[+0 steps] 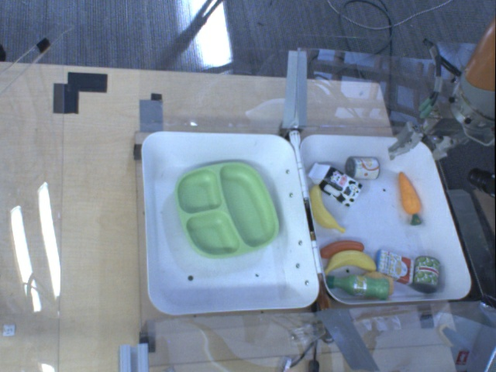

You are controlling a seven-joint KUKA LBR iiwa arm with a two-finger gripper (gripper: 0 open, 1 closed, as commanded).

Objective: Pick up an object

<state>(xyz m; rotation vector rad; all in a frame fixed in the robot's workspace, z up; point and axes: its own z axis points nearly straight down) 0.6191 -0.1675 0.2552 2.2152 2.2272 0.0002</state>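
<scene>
The right bin (446, 208) holds several objects: an orange carrot (409, 195), a small grey can (362, 167) on its side, a black-and-white toy (340, 187), a yellow banana (324, 211), a red sausage (342, 248), a second banana (350, 261), a green bottle (359, 287), a small red-and-white carton (394, 265) and a green packet (425, 273). My gripper (421, 147) hovers over the bin's far right corner, above and beyond the carrot. Its fingers stand apart with nothing between them.
The left bin (155, 231) holds a green divided plate (228, 208). A metal divider post (295, 91) rises between the bins at the back. Clear panels stand around the right bin, and cables lie on the floor behind it.
</scene>
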